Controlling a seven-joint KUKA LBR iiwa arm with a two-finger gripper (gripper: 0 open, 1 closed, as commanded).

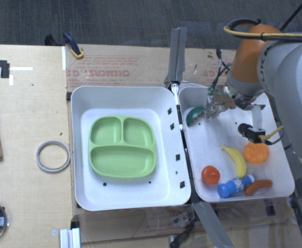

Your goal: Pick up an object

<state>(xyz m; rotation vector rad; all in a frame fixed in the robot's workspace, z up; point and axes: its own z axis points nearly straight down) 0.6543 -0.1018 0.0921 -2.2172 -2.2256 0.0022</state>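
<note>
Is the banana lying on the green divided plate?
No. The banana lies in the right bin, while the green plate sits in the left bin.

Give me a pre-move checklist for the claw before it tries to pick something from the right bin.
1. Claw position: ok. The claw is low in the right bin, at its far left corner.
2. Nearest target: ok. The dark green object lies right beside the claw.
3. Object secured in the claw: cannot tell, the wrist hides the contact.
4. Wall clearance: not ok. The green object sits close against the bin's left wall.
5. Other items clear of the path: ok. The banana, orange fruit and tomato lie nearer the front.
6. Left bin: ok. The green divided plate is out of the way.
</note>
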